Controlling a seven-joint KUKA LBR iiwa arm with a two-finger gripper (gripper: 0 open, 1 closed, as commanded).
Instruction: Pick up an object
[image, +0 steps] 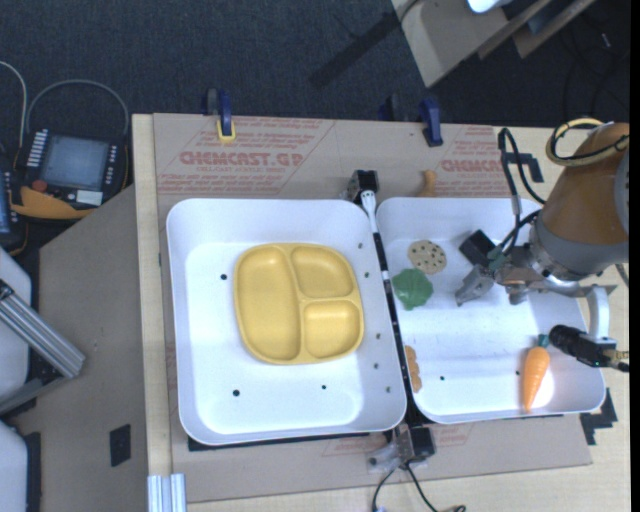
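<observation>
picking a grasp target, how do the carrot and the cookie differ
The carrot is orange and elongated, lying near the right bin's front corner; the cookie is flat, round, tan with dark chips, toward the back. The gripper hovers nearer the cookie. Both lie in the right bin, ungrasped.

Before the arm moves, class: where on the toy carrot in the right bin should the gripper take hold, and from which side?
Grip the carrot across its thick orange middle, coming straight down from above. It lies flat, pointing roughly up and down the view, green top toward the arm, so the fingers should probably close from its left and right. It sits near the right bin's front right corner, so low sideways approaches look cramped. The gripper is above the bin's middle.
</observation>
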